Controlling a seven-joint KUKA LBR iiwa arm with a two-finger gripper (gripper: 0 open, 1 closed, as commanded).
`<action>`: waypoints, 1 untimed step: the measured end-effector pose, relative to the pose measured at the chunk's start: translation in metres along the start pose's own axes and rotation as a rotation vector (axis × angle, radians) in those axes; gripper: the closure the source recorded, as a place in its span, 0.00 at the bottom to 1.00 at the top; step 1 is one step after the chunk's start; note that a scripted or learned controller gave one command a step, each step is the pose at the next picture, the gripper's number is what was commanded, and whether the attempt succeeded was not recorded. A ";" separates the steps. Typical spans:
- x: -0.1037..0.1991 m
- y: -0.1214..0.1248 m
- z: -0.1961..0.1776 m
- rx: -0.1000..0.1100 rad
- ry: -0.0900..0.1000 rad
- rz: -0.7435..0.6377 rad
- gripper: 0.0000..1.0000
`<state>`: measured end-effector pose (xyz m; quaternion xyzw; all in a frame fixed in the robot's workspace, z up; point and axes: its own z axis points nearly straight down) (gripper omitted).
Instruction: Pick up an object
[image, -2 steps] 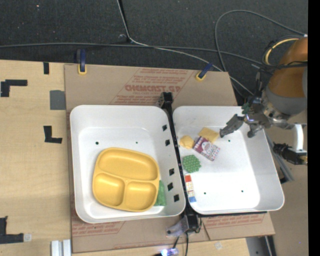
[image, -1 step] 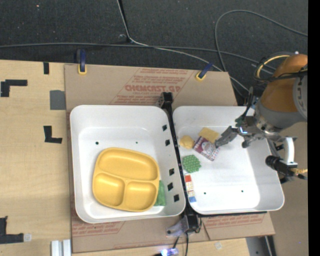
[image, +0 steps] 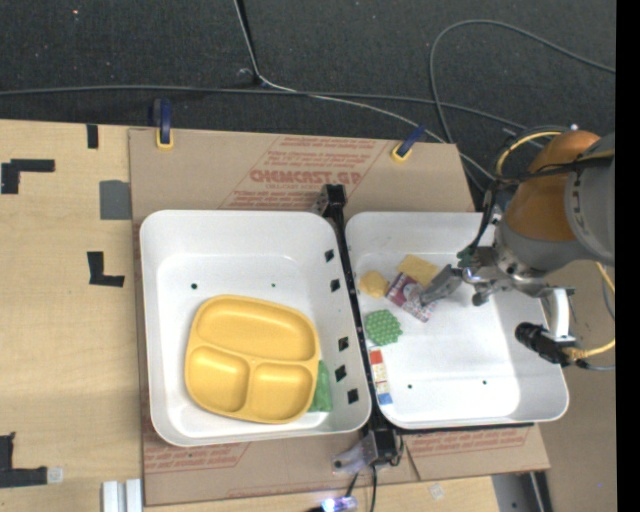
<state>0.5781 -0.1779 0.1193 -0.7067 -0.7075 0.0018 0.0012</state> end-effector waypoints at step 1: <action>0.000 0.002 0.032 -0.006 0.001 0.000 0.00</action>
